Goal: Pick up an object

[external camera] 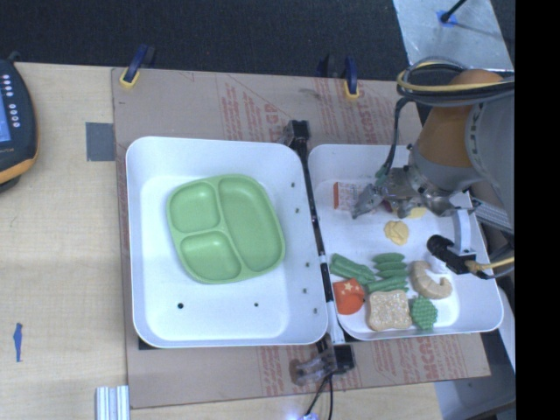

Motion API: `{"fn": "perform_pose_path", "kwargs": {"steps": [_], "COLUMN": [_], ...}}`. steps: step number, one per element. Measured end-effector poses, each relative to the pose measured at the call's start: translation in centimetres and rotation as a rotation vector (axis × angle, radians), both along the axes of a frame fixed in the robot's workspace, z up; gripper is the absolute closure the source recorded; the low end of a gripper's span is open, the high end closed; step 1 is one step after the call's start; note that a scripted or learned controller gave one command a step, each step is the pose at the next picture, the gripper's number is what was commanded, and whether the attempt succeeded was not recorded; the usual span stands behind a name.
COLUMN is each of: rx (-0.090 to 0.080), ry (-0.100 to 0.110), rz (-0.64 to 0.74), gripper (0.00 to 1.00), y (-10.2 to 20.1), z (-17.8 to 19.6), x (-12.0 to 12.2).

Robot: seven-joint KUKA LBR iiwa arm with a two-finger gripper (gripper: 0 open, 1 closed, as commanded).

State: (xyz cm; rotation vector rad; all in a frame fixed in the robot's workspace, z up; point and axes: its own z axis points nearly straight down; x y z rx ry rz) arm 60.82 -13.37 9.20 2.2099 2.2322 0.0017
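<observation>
Plate (226, 229), green and divided in three, is laid in the left bin (149, 164). Toy foods are gathered in the right bin (477, 322), probably for easy reach: beans (372, 269), tomato (348, 297), bread (389, 310), a small yellow piece (396, 231). The gripper (385, 198) is held above it; whether it is open cannot be told.

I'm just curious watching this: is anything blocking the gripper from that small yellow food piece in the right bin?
Nothing visible does. The small yellow toy food piece lies on bare floor of the right white bin, just below the gripper; the green toy beans sit further down.
</observation>
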Motion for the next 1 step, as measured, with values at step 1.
{"fn": "perform_pose_path", "kwargs": {"steps": [1], "rx": [0.007], "ry": [0.04], "rz": [-0.002], "gripper": [0.0], "y": [-2.63], "z": [-0.28], "x": [4.15]}}
